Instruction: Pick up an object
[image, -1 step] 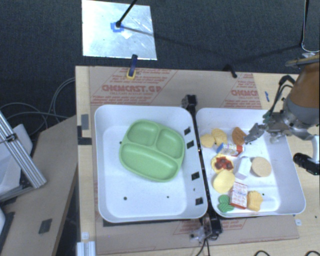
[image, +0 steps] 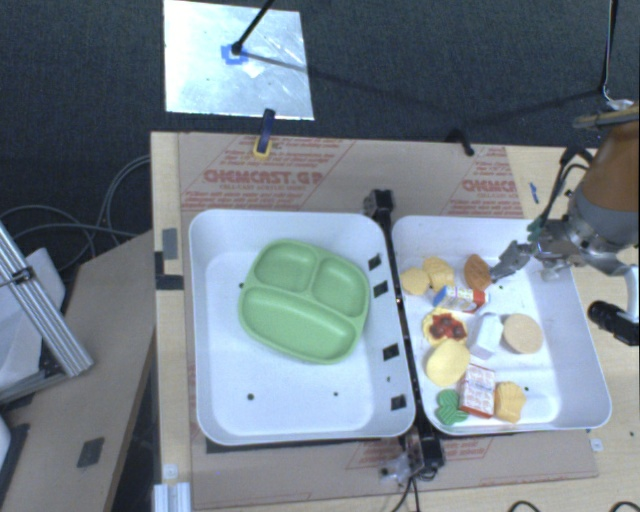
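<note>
Cardboard-topped bench (image: 300, 170), two white bins (image: 220, 400), dark carpet (image: 80, 90).

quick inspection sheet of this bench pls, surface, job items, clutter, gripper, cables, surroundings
surface: cardboard-lined bench bearing two shallow white bins.
job's things: small toy foods heaped in the right white bin; a round tan disc, a red-and-white packet.
clutter: green three-compartment plastic tray in the left white bin.
grippers: two-finger gripper over the right bin's top edge, near a brown piece.
cables: grey cables left of the bench.
surroundings: shiny metal sheet behind.
</note>
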